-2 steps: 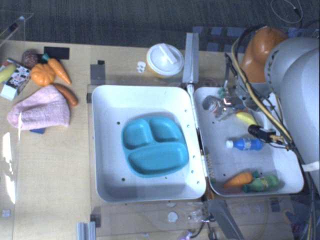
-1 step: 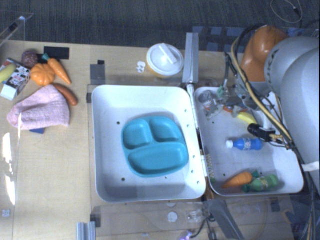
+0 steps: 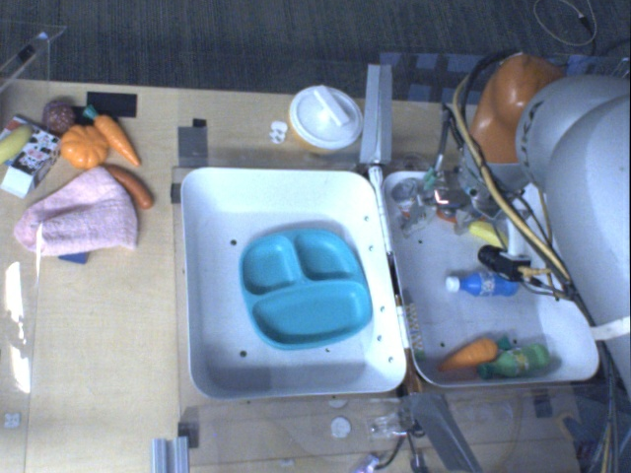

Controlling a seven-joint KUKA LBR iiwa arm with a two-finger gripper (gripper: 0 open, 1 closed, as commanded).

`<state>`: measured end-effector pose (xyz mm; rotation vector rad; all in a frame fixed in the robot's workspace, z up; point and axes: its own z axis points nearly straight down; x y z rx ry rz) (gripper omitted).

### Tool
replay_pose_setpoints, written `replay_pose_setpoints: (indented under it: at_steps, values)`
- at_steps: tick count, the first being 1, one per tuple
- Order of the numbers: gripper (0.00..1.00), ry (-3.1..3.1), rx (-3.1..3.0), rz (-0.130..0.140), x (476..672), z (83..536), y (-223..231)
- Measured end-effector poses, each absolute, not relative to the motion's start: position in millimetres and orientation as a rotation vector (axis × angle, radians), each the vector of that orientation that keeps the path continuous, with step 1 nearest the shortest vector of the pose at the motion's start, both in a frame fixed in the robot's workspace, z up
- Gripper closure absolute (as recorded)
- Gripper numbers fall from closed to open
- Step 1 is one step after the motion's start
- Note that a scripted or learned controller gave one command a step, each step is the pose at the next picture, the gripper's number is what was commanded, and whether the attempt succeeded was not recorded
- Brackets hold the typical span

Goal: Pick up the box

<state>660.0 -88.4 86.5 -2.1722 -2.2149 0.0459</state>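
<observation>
Grey, orange-banded, the arm hangs its pincer (image 3: 439, 197) (apart or together, I cannot tell) in the right bin's (image 3: 582, 363) far corner, while the likeliest box (image 3: 30, 156) lies on the tabletop (image 3: 99, 343) well apart, so a grab here risks seizing the wrong thing.

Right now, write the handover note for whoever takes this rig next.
Gripper: low in the far left corner of the right bin, fingers too cluttered by cables to read.
Box: I cannot pick one out in the right bin; visible there are a small bottle, a toy carrot and a green toy.
Left bin: holds a blue divided tray.
Done: no lift visible.
Left: locate the box, grasp, raise.
</observation>
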Motion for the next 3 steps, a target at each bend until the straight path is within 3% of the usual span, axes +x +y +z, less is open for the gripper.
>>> replay_pose_setpoints:
  at_steps: [1,2,3]
  values:
    - [1.00,-2.212,-2.164,0.059,657.5,93.3,-88.2]
    - [1.00,-2.469,-1.949,-0.003,665.6,249.8,-68.4]
    - [1.00,-2.692,-1.619,-0.002,578.0,241.9,5.5]
